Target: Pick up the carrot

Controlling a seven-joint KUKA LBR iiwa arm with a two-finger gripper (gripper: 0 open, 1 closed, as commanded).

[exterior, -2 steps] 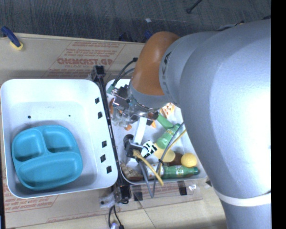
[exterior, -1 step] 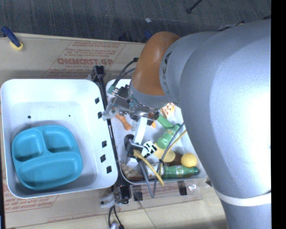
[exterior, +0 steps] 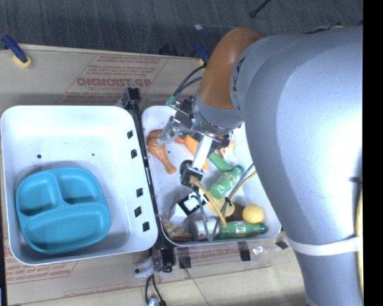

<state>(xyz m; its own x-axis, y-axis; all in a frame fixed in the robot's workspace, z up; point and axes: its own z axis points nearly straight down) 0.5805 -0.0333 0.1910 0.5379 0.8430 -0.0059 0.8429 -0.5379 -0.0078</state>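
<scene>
The carrot [exterior: 191, 143], a bright orange piece, lies in the upper part of the right bin [exterior: 150, 116], partly covered by the gripper's body. My gripper [exterior: 182, 146] hangs low over that spot, reaching in under the orange band of the arm. It sits right above and against the carrot. The frame does not let me tell whether the carrot is held. The arm hides much of the right bin.
A paler orange toy [exterior: 159, 150] lies just left of the carrot. Green bottles [exterior: 226, 180], a yellow lemon [exterior: 253, 214], a black-and-white item [exterior: 190, 204] and other clutter crowd the bin's lower half. A blue divided tray [exterior: 62, 208] rests in the left bin [exterior: 64, 123].
</scene>
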